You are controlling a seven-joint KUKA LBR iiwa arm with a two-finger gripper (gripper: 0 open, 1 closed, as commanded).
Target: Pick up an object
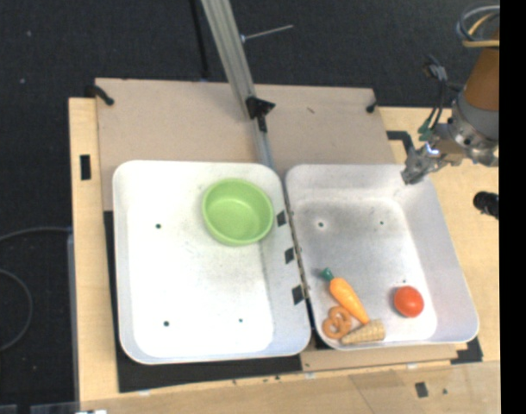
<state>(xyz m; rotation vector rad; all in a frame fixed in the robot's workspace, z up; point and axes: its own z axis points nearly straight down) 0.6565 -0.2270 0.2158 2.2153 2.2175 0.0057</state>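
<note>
The arm (479,93) is cut off at the view's right side, with just its orange band and grey wrist showing. Its gripper (416,172) hangs over the far right corner of the right bin (366,197), small and dark against the rim — whether it is open or closed cannot be told, and nothing is seen held in it.

In the right bin, along the near edge, four small items lie close together. A carrot (345,297) with a green top lies slanted toward the near left corner. Just below it lie a pretzel (336,322) and a pale, ridged corn cob (365,332), the two touching or nearly so. A red tomato (408,301) lies apart, toward the near right corner.

In the left bin (159,317), a green bowl (237,212) stands upright near the far right corner.
</note>
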